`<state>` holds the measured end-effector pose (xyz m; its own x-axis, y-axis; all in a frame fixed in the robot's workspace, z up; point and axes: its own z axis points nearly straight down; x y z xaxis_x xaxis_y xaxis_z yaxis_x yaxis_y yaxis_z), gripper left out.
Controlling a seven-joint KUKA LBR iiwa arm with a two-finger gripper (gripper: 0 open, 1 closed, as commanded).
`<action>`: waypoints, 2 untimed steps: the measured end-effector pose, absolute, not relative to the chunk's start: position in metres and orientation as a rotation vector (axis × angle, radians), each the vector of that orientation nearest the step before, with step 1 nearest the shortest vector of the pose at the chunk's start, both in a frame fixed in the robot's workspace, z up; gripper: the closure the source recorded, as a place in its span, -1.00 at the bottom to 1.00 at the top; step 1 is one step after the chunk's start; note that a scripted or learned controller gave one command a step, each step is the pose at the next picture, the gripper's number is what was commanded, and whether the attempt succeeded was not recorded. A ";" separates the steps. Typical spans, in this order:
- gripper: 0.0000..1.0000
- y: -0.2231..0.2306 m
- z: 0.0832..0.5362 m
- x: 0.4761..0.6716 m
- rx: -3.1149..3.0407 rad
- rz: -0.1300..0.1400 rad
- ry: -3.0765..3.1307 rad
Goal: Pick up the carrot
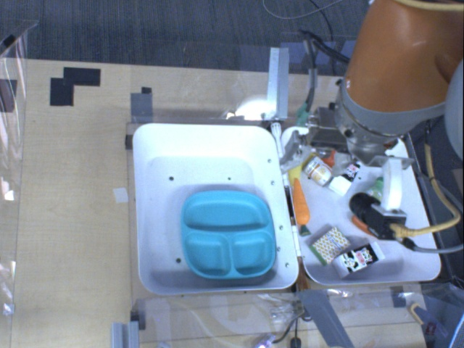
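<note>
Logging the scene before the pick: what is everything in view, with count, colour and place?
bench: one, pale wood
left bin: one, white, left on bench
right bin: one, white, beside it
divided plate: one, blue, in left bin
carrot: one, orange, right bin, along its left wall
small jar: one, yellow-labelled, right bin, near carrot's far end
patterned packet: one, multicoloured, right bin front
carton: one, black and white, right of packet
other small things: few, unclear, under arm
arm: one, grey with orange band, over right bin's far side
</note>
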<state>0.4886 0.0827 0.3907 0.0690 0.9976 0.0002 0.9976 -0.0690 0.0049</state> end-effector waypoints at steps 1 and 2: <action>-1.00 0.039 0.276 0.488 2.351 -0.001 2.084; -1.00 -0.009 0.182 0.487 2.478 -0.003 1.933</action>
